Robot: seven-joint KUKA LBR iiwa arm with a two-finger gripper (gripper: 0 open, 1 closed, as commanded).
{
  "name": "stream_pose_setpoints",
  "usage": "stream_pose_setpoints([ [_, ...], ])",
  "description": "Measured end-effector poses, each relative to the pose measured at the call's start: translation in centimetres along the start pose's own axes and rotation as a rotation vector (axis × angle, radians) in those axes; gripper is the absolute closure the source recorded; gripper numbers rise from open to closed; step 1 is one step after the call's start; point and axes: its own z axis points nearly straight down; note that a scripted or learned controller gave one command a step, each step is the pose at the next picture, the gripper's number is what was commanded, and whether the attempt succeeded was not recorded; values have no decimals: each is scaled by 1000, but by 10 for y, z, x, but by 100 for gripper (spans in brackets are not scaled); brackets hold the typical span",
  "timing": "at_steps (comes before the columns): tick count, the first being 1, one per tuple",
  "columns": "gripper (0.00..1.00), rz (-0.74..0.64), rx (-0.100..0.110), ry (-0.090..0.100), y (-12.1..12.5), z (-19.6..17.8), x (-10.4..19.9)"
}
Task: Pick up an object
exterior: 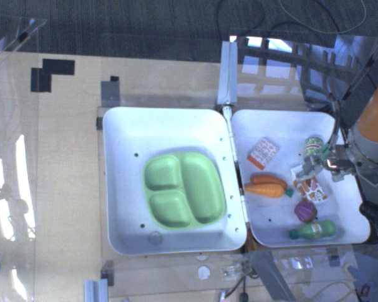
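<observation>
Camera view, looking down at a slant. Two white bins side by side. The left bin [123, 168] holds a green tray [184, 189] with three compartments. The right bin [274, 121] carries the loose items: a red-and-white box [263, 153] toward the back, a carrot [266, 187] lying across the middle, a small can [313, 146] near the back right, a printed packet [312, 190], a purple item [305, 211], and a green bottle [313, 231] along the front wall.

The gripper [316, 164] hangs over the right side of the right bin, arm coming in from the right. Whether it is apart or together cannot be told from here (metal parts blur against the white floor). Nothing is seen between them, so no hold is claimed.

Key relation: the packet lies just front of the claw, nearly beneath it, long axis running roughly front-left to back-right. The can sits just behind. The carrot lies to the left, long axis across the bin, stem end toward the claw.

Judgement: the packet is the likeliest target, though flat and hard to pinch.
</observation>
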Motion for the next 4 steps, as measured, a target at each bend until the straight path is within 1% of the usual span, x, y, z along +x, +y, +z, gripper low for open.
stream_pose_setpoints([
  [1, 0, -107, -3, -1, 11, 97, -10],
  [2, 0, -112, -7, -1, 63, 115, -58],
  [3, 100, -115, -16, -3, 66, 102, -57],
  [4, 100, -228, -6, -2, 82, 24, -18],
])
